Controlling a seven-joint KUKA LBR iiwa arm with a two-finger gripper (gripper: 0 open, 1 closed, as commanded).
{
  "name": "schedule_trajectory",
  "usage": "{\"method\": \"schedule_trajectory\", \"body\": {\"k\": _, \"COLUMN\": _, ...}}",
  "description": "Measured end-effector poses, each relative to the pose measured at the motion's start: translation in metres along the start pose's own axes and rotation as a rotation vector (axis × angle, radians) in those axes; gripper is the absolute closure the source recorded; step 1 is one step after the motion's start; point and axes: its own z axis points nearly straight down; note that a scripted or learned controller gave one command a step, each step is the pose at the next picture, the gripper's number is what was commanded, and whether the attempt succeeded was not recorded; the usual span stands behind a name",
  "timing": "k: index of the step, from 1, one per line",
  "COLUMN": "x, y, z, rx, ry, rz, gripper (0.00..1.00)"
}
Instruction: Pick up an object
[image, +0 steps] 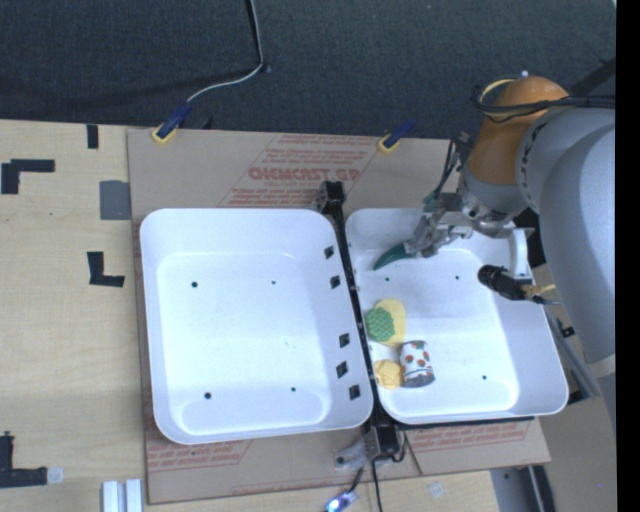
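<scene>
My gripper (424, 240) hangs over the far left part of the right bin (520, 390). A dark green strip-like object (392, 257) slants down to the left from its fingertips, with its upper end caught between them. Nearer the front, by the bin's left wall, lie a green-and-yellow round object (385, 321), a small white can with red marks (416, 363) and a small yellow piece (388, 374).
The left bin (170, 300) stands beside the right one, with a black-clipped divider (345, 300) where they meet. Both rest on a cardboard sheet (290, 175). The grey arm with its orange band (505, 130) fills the upper right.
</scene>
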Motion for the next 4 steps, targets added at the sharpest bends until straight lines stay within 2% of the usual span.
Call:
{"method": "schedule_trajectory", "body": {"k": 1, "x": -0.041, "y": -0.001, "z": -0.175, "rx": -0.012, "ry": -0.010, "rz": 0.005, "gripper": 1.00}}
{"method": "schedule_trajectory", "body": {"k": 2, "x": -0.033, "y": -0.001, "z": -0.319, "rx": -0.015, "ry": -0.009, "rz": 0.002, "gripper": 1.00}}
{"method": "schedule_trajectory", "body": {"k": 3, "x": -0.024, "y": -0.016, "z": -0.435, "rx": -0.012, "ry": -0.009, "rz": 0.002, "gripper": 1.00}}
{"method": "schedule_trajectory", "body": {"k": 4, "x": 0.009, "y": -0.047, "z": -0.227, "rx": 0.021, "ry": 0.001, "rz": 0.004, "gripper": 1.00}}
